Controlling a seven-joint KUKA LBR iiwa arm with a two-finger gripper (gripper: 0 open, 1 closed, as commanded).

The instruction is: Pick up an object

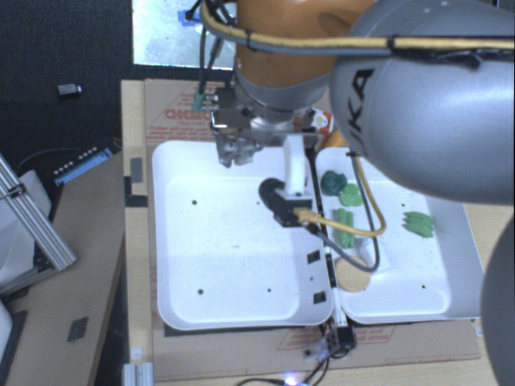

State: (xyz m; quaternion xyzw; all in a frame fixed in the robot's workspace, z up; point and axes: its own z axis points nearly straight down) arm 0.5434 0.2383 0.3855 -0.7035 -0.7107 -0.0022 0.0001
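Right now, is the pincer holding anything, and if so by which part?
Cannot be told. The pincer sits over the left bin, under the arm's bulk; no object shows in it. The green items lie in the right bin.

Two bins side by side on the bench, left bin [233, 296]; small objects [342, 191] in right bin [410, 296]

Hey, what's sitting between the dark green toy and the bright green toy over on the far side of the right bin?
In the camera view, a lighter green toy and a yellow cable lie between the dark green toy and the bright green toy; beyond them, bare right bin floor.
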